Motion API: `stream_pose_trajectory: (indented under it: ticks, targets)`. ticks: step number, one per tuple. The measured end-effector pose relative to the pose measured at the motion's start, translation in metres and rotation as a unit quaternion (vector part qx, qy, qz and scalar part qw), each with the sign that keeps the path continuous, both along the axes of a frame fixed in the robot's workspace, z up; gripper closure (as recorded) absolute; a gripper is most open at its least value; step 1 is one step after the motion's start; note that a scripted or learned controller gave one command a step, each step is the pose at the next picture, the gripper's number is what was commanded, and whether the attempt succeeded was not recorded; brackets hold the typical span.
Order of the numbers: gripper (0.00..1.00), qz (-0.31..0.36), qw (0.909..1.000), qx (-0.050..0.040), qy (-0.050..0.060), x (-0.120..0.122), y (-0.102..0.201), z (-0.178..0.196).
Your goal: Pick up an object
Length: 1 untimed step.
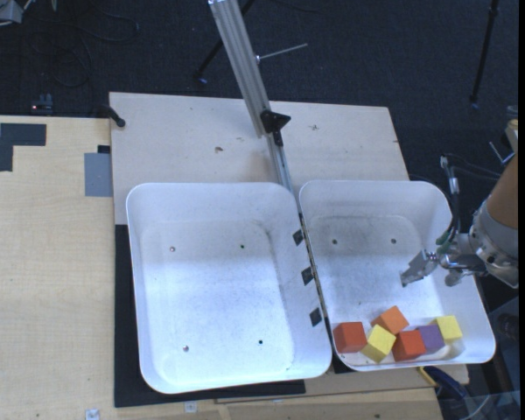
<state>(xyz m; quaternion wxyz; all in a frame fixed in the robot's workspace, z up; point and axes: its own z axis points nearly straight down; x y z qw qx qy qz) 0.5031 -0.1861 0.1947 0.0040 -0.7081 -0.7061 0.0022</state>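
Several small blocks lie clustered at the near edge of the right bin (367, 208): a red cube (350, 336), an orange cube (390, 319), a yellow cube (378, 344), a second red cube (409, 346), a purple cube (430, 338) and another yellow one (449, 327). My gripper (434, 275) reaches in over the bin's right rim, above and behind the blocks and apart from them. It is open, and nothing sits between its fingers (414, 271).
The left bin (210, 278) stands beside the right one, with dark clips (306, 276) along their shared rim. A slanted aluminium rail (245, 68) rises behind the bins. A wooden table surface (44, 261) lies to the left.
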Motion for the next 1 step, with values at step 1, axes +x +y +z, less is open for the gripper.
stream_pose_trajectory:
  ticks: [1]
  targets:
    - [0.0, 0.001, 1.0, -0.0028, -0.008, -0.0158, -0.0159, 0.1288]
